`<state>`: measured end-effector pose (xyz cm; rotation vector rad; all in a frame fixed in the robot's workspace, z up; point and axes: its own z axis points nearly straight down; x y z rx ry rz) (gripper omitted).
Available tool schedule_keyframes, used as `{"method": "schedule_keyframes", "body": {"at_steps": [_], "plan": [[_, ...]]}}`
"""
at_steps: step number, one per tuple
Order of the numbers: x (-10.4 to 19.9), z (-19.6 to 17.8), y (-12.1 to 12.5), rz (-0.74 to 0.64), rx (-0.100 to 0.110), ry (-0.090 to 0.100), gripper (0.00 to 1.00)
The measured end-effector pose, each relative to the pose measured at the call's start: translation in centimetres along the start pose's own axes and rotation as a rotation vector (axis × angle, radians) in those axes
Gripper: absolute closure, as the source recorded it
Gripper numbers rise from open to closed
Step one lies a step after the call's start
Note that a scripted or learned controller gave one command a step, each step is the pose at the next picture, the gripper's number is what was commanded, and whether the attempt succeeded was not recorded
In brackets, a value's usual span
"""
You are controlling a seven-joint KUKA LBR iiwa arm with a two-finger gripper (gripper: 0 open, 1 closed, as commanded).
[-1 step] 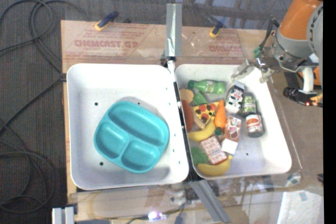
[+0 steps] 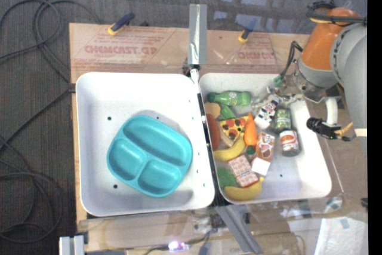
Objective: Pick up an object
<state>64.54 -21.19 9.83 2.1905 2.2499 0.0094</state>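
The right bin [image 2: 310, 179] holds a heap of toy food: a green bottle [image 2: 230, 97], a pizza slice [image 2: 231, 128], a carrot [image 2: 250, 132], two bananas [image 2: 229, 153] [image 2: 242, 191], a red-and-white box [image 2: 242, 170], a green can [image 2: 282, 119] and a red can [image 2: 289, 143]. My gripper [image 2: 278, 91] hangs over the bin's far right corner, just above a small white bottle [image 2: 264, 116] and the green can. Nothing shows held in it.
The left bin [image 2: 95, 98] holds a teal divided plate [image 2: 149, 155]. A metal divider [image 2: 197, 39] stands behind the seam between the bins. The grey and orange arm [image 2: 331, 51] covers the right bin's far right rim.
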Motion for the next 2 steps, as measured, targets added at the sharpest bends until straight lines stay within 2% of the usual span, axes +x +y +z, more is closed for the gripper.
{"method": "schedule_keyframes", "body": {"at_steps": [1, 2], "plan": [[-0.1, -0.9, 0.0, -0.001, 0.002, -0.005, 1.0], [2.6, -13.2, 1.4, -0.048, 0.007, -0.004, 1.0]]}}
